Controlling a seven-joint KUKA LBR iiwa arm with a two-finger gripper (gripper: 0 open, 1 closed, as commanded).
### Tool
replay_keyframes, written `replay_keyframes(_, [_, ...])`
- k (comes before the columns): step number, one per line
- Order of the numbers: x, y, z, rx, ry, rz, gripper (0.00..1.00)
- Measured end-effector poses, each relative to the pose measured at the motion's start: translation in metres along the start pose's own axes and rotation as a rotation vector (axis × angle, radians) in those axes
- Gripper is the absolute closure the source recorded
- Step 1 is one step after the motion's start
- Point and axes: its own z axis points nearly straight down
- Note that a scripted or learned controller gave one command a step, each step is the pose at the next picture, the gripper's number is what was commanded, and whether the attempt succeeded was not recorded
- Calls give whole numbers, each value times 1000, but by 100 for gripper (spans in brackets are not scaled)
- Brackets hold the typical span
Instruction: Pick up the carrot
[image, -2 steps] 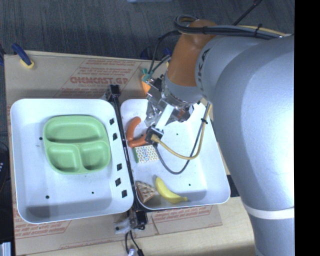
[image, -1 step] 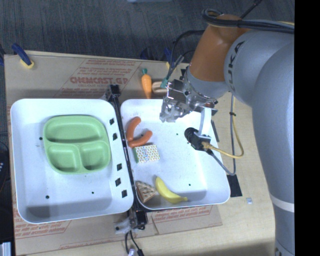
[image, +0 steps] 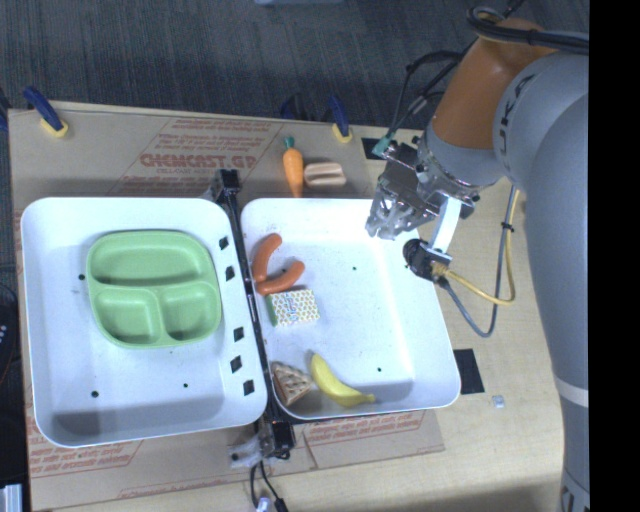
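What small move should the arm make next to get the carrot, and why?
Probably shift the gripper toward the far edge and left. The carrot lies outside the bins, on the cardboard past the right bin's far rim, beside a small bun-like item. The gripper hovers over that bin's far right part, well apart from the carrot, so it needs to be above it before descending.

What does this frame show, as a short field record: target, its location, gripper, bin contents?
target: carrot
target location: on the cardboard behind the right bin, outside it, beside a small sandwich-like toy
gripper: above the right bin's far edge, right of the carrot, holding nothing visible
right bin contents: two sausages, sponge block, banana, toast slice
left bin contents: green divided tray
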Motion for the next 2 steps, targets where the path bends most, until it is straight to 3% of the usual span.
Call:
replay_keyframes(1, [24,-39,129,5,-1,180,100])
replay_keyframes(2, [-27,-71,81,4,1,76,100])
